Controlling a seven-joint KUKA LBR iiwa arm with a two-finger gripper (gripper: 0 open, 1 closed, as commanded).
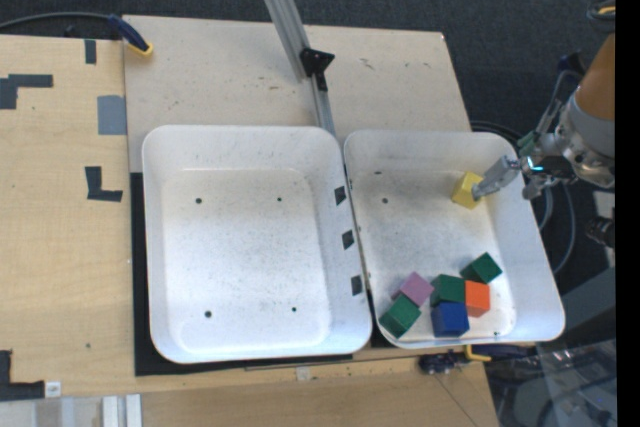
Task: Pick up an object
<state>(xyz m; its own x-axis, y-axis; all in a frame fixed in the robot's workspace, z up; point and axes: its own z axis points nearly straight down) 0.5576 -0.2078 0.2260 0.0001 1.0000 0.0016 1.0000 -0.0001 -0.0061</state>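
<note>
Right bin (520, 215): seven blocks. One yellow block (466, 189) near its far edge, touching the end effector (492, 180); grip state cannot be determined. Six blocks (447, 300) clustered at the near edge; centre open.

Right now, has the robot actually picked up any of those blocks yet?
Not clearly. The gripper has reached the yellow block in the right bin, but a grasp isn't visible. The other blocks sit clustered at the bin's near end. Gripping and lifting remain.
</note>
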